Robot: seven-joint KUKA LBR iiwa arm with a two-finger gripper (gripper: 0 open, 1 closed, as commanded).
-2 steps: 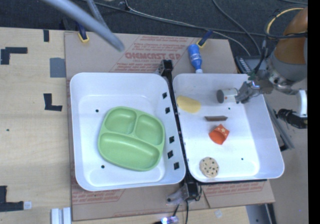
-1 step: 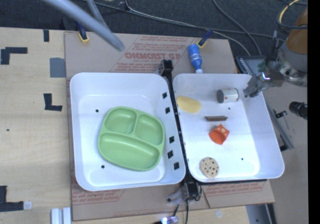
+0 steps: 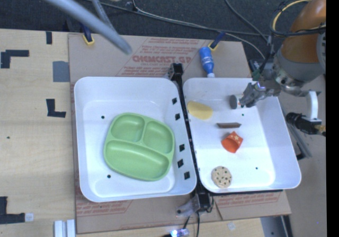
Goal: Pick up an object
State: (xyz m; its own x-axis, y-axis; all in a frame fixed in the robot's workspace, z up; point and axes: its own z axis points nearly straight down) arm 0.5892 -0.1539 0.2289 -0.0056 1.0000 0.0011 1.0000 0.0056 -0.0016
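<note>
Small dark grey round object [image 3: 233, 102], right of frame centre, lies beside my gripper [image 3: 247, 98]; finger state unclear, so I should centre over it before descending.

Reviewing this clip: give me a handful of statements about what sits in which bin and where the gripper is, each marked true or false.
1. The green divided plate lies in the left bin. True.
2. The cookie lies on the green plate. False: it lies in the right bin, near its front edge.
3. The gripper is over the right bin's far right part. True.
4. The orange-red piece is between the gripper's fingers. False: it lies on the bin floor, apart from the gripper.
5. The yellow piece lies in the right bin near the divider. True.
</note>
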